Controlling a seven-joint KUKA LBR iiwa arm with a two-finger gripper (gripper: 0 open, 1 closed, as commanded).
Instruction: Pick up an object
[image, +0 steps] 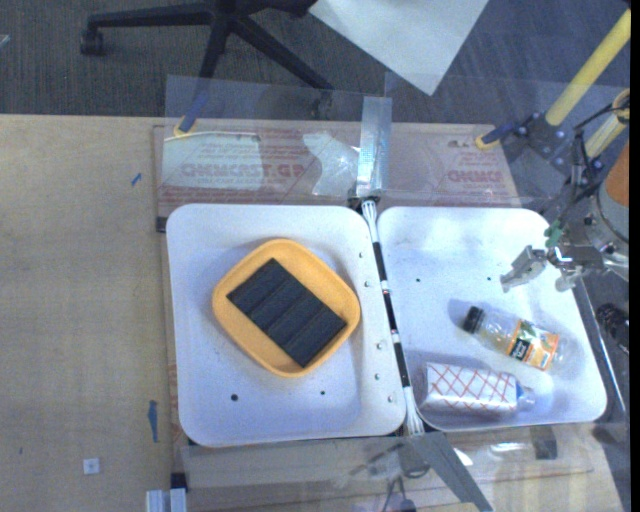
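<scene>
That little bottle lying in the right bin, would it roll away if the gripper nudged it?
Probably. The bottle lies on its side on the smooth white bin floor, so a sideways push would likely roll it. It looks clear plastic and small, so probably light and slippery to pinch.

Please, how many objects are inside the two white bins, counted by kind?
Yellow tray with dark ridged insert: 1
Small clear bottle with dark cap: 1
Packet with red criss-cross pattern: 1
Total: 3
</scene>
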